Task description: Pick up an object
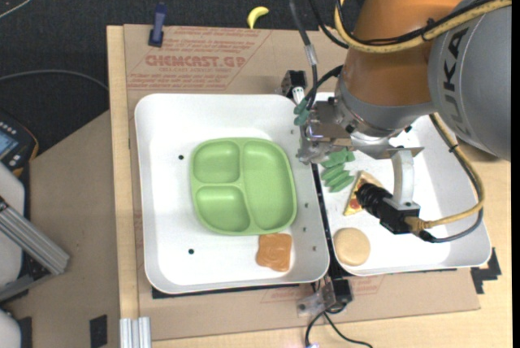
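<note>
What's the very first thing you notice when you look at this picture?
The big grey arm with its orange band fills the upper right, bending down over the right bin. Next comes the bright green divided plate in the middle of the left bin, with an orange toy food piece just below it. A round tan bun sits near the right bin's front.

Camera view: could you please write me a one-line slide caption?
KUKA arm over the right bin; green plate and orange piece in the left bin.

Grey arm, orange band, black and yellow cables
</note>
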`<state>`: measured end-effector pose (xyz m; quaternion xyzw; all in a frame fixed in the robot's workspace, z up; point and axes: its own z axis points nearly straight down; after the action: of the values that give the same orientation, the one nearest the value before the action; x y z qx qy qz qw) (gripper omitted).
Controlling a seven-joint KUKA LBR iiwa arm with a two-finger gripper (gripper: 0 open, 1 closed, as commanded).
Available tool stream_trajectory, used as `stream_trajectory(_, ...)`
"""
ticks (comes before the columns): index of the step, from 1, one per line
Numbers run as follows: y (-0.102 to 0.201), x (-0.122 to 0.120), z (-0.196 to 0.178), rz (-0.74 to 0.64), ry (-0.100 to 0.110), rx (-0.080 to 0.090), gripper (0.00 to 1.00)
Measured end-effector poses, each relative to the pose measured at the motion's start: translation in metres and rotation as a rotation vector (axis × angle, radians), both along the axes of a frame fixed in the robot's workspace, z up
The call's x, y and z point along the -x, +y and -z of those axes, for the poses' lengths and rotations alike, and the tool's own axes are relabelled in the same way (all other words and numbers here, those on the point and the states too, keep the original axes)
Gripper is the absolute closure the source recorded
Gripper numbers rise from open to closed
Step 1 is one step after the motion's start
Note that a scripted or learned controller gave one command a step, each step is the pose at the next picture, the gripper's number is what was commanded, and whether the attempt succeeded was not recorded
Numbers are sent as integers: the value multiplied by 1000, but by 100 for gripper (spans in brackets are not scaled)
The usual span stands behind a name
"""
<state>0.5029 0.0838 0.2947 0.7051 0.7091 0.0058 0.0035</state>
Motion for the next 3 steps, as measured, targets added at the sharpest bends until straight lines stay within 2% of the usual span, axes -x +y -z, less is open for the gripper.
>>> stream_trajectory(1,85,-16,-128,-6,-5,-5,100)
stream_trajectory(2,142,-30,-173,-1,5,-1,100)
stream_trajectory(3,141,4,-245,2,5,-1,100)
